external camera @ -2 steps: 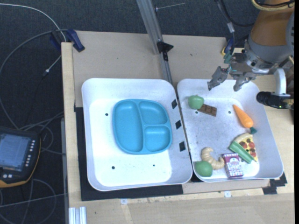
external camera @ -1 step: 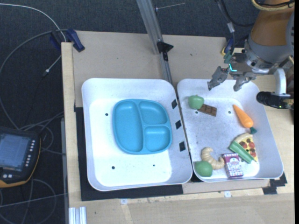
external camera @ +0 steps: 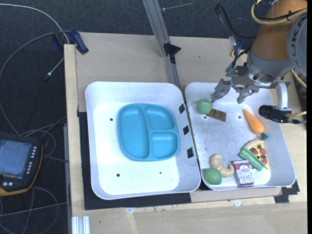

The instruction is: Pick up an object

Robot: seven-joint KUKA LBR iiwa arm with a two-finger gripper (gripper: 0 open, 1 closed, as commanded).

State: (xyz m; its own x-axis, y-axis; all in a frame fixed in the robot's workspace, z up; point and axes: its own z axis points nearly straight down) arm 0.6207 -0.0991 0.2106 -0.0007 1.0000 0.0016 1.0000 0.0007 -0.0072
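gripper (external camera: 229, 94) spread wide, holding nothing | two bins (external camera: 97, 130) | one blue tray (external camera: 146, 130) | two green balls: round one (external camera: 204, 106) just left of gripper, other (external camera: 212, 175) well below

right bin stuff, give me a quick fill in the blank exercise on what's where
1. The blue divided plate lies in the ____ bin.
2. The carrot in the right bin is coloured ____.
3. The brown bar lies right beside a ____ ball.
4. The gripper hangs over the ____ bin.

Missing words: left; orange; green; right
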